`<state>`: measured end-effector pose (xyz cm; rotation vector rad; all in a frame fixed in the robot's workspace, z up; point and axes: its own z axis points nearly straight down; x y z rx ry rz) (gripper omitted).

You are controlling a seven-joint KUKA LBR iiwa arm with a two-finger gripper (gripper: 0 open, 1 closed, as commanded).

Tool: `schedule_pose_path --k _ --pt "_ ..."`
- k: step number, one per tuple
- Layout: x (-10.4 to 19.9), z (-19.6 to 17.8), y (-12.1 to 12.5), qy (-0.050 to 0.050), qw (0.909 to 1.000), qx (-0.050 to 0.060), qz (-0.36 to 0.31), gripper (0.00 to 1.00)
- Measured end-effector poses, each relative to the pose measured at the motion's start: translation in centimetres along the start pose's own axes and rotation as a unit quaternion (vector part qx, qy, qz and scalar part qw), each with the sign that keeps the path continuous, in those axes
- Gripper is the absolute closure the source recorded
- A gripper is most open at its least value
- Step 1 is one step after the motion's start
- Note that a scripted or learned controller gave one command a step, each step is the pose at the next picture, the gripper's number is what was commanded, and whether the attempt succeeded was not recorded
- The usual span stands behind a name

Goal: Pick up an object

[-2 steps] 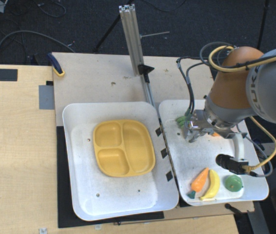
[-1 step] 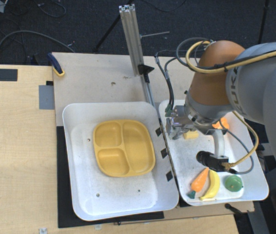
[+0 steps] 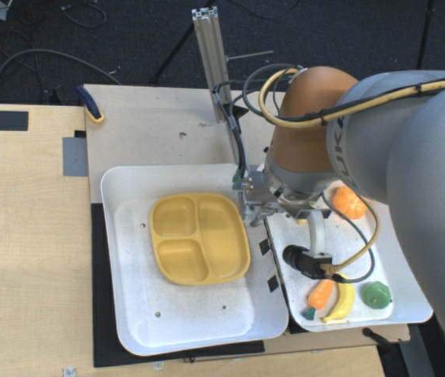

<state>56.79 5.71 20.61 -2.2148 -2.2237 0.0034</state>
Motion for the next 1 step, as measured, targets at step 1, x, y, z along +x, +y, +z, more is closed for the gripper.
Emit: schedule_pose_path --k 1 --pt "4.91 -1.52 1.11 0.0 1.0 -0.001 0.0 1.0"
